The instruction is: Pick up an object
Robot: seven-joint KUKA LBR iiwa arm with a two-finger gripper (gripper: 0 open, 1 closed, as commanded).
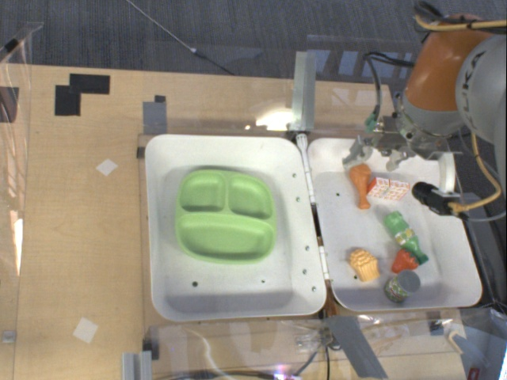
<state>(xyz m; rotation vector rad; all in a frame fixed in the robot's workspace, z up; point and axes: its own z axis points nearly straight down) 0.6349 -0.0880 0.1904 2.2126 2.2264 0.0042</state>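
Observation:
My gripper hangs open over the far end of the right bin, its two fingertips spread apart with nothing between them. Just below it lies an orange drumstick-shaped toy, its top end near the left fingertip. A small white and red box sits right beside it. Further toward the front are a green bottle, a red piece, a yellow toy and a grey can.
The left bin holds a green divided plate. A metal post stands at the back between the bins. A black cable end hangs over the right bin's right side.

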